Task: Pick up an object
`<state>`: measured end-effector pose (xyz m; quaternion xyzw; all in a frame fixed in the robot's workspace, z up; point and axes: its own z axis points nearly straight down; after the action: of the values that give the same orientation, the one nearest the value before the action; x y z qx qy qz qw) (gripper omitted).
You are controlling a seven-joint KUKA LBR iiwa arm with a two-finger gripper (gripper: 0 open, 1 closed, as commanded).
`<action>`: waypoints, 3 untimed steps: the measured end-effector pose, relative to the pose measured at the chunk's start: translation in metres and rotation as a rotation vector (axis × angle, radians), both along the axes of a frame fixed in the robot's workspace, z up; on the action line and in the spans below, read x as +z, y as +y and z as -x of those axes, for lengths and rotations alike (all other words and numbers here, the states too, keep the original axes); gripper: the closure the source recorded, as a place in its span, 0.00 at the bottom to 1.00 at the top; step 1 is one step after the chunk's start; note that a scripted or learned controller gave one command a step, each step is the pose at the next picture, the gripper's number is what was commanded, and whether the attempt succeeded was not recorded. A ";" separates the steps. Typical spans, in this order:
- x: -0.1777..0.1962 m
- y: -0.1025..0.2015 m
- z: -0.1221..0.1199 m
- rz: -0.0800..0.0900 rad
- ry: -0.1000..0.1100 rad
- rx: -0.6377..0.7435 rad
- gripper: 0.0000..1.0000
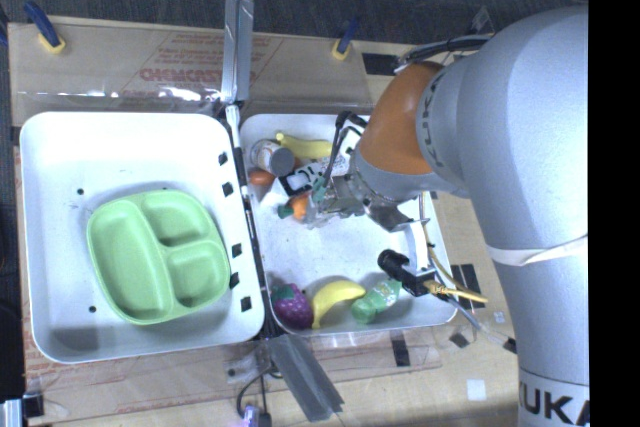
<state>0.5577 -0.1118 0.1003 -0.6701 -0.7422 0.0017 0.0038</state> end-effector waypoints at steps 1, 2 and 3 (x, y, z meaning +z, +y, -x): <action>0.092 0.067 -0.096 0.003 -0.005 -0.167 1.00; 0.091 0.067 -0.096 0.003 -0.004 -0.168 0.00; 0.014 0.022 -0.101 0.004 -0.033 -0.308 0.00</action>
<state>0.6584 -0.0899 0.1146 -0.7759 -0.6308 -0.0084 -0.0097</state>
